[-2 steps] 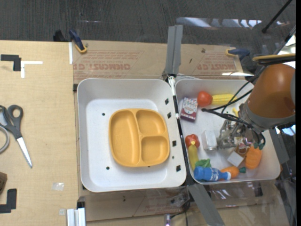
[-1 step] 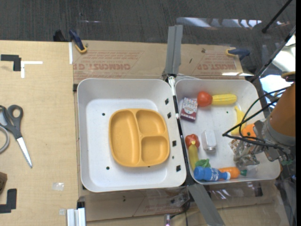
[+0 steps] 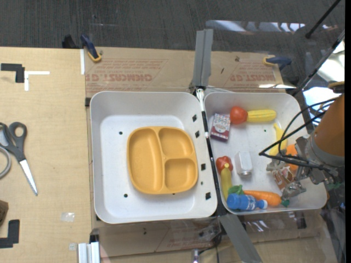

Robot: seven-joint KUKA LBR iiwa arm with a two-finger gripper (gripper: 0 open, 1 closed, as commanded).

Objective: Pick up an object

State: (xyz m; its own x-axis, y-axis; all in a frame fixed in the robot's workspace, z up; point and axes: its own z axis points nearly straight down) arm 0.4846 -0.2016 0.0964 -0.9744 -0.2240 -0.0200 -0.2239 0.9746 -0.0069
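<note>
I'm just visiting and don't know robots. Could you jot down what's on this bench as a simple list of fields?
Left bin: holds a yellow divided plate
Right bin: holds small toy items
Top of right bin: red tomato, corn cob, small red and white box
Middle: grey can
Bottom: blue bottle beside a carrot
Arm: enters from the right, gripper low over the right bin's right side
Gripper fingers: cannot tell
Bench, far left: scissors
</note>
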